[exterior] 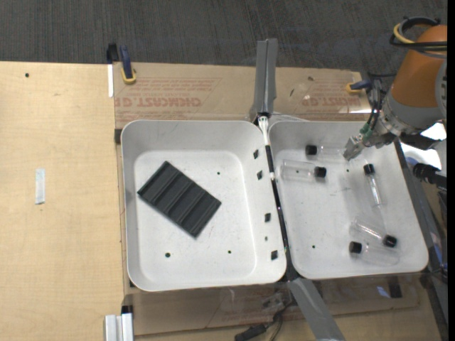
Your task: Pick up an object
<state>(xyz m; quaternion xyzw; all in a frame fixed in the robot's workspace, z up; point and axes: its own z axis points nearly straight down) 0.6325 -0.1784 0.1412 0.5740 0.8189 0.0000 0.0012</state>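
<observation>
Your gripper [353, 150] hangs low over the right bin [409, 261], and honestly you can't tell how its tip is set from this angle. Closest clear black-capped tube [304, 169] lies just left of it, another tube [371, 183] just below. The dark ridged slab [178, 198] sits far left in the left bin [135, 261].

Arm [418, 84]: bulky, rounded, grey housing with a broad orange band over the wrist section. Dark looped cable [416, 30] arching above the orange part, near the top right. Below the band, grey casing narrowing to a pale, metallic wrist piece. Claw [353, 150]: small, slim, grey-silver, tapering to a narrow tip; green and bluish specks of wiring or fittings along its upper side. White patch on the arm's far right flank. Fine details such as screws and markings too small to tell.
</observation>
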